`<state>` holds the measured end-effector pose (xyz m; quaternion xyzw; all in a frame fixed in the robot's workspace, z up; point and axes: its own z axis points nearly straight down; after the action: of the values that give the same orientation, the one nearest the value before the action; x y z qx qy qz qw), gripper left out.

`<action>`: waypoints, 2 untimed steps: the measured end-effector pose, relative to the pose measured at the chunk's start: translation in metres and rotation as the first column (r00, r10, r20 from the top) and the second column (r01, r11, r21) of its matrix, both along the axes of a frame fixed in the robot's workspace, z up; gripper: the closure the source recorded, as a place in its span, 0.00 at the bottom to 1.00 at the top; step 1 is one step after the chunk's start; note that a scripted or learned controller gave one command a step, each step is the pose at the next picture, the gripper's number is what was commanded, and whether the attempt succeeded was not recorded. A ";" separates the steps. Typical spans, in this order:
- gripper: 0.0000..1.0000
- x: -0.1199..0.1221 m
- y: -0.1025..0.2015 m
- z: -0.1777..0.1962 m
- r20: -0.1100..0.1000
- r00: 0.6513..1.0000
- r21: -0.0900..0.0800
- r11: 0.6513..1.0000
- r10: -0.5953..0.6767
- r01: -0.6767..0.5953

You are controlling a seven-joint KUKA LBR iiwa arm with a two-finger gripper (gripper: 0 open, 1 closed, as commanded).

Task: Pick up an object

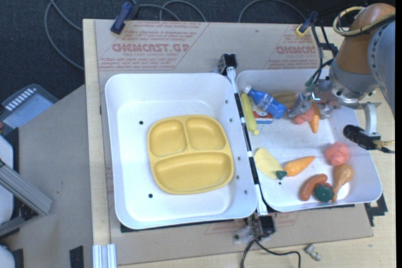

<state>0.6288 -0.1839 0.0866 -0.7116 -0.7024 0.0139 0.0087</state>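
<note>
In the right-hand shallow white bin (370,188), the two-finger gripper (309,103) hangs low near the back wall, over a small orange-pink toy piece (308,117); whether it grips that piece cannot be told. A blue plastic bottle (265,102) lies just beside it on the left, next to a yellow stick (249,113) along the divider. Nearer the front lie a carrot (298,166), a pink lump (337,152) and a tan drumstick (342,177). The left bin (125,103) holds a yellow divided tray (188,154).
</note>
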 end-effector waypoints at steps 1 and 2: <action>1.00 0.007 0.012 -0.001 -0.008 1.000 0.007 1.000 0.000 0.000; 1.00 0.023 0.062 -0.001 -0.010 1.000 0.006 1.000 -0.003 0.003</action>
<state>0.6520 -0.1220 0.0860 -0.7125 -0.7013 0.0152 0.0146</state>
